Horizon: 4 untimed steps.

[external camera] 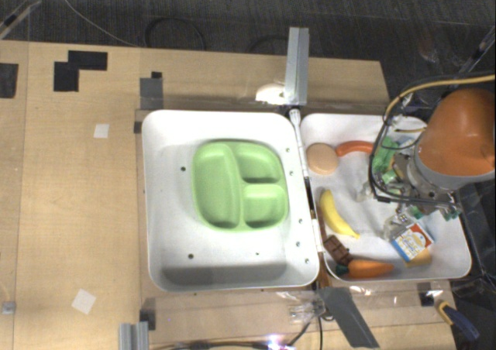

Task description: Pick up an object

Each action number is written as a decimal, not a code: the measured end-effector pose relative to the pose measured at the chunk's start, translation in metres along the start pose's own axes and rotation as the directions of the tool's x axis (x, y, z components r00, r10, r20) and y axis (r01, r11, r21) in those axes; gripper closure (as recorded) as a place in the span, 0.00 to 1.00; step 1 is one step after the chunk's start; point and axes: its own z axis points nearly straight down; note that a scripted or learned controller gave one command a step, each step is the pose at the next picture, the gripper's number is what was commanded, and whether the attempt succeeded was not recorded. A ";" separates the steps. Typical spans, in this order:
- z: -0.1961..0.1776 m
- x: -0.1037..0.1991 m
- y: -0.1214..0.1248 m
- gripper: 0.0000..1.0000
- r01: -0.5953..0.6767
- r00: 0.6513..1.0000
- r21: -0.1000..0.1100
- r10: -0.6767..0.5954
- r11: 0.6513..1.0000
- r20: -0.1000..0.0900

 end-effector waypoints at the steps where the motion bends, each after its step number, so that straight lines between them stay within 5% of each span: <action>1: 0.001 -0.077 0.047 0.00 0.045 0.999 -0.004 -0.045 0.999 0.004; 2: 0.003 -0.117 0.007 0.00 0.150 0.989 -0.004 -0.150 0.989 0.000; 3: -0.017 -0.119 -0.047 0.00 0.036 0.999 -0.001 -0.036 0.999 0.002; 4: 0.004 -0.088 -0.055 0.00 -0.005 1.000 -0.004 0.005 1.000 -0.002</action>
